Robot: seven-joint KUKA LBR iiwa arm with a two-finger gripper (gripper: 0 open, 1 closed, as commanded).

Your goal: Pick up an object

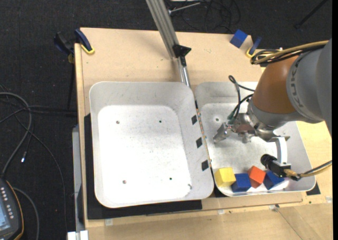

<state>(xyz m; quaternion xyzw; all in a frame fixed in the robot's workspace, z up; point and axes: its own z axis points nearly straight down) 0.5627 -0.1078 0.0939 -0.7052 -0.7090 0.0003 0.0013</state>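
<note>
Four small blocks lie along the near wall of the right bin [211, 96]: a yellow one [225, 175], a blue one [242, 182], an orange one [257, 175] and a second blue one [273, 181]. My gripper [224, 132] points left over the bare middle of that bin, up and to the left of the blocks and apart from them. The grey arm with its orange band [277, 88] reaches in from the right and hides the bin's right part. I see no object at the gripper's tip.
The left bin [100, 96] lies beside the right one. A slanted metal pole [161, 15] comes down to the bins' shared far corner. A loose blue block [239, 37] and a yellow-and-blue clamp [84, 42] rest on the wooden bench.
</note>
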